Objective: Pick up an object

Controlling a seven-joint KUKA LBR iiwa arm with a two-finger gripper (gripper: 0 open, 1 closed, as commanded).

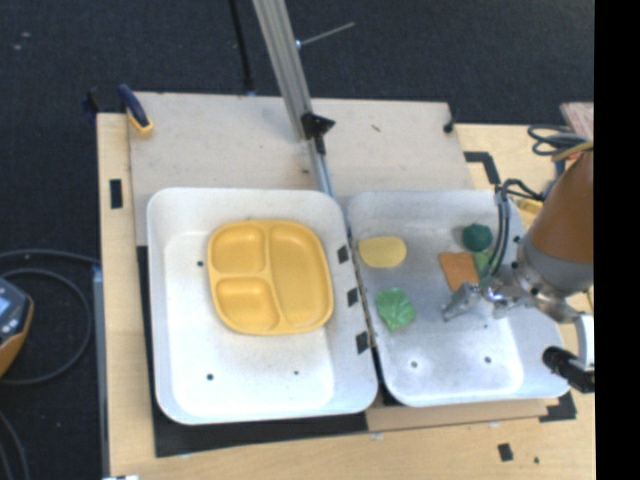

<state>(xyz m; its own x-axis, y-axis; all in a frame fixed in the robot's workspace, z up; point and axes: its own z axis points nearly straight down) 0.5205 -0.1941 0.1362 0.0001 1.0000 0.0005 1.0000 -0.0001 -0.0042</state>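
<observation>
Down at the right bin (450, 383), the gripper (462, 303) hangs low, fingers apart and holding nothing; an orange flat piece (457, 267) lies just behind its tips. One green lump (395, 309) sits left, one yellow disc (382, 252) beyond, one dark green ball (476, 236) further back; one yellow tray (270, 275) fills the left bin (180, 368)

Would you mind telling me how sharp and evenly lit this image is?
Camera view: soft overall, small items such as the green piece lack fine detail; lighting is even, with mild glare on the right bin; the gripper is blurry.
</observation>
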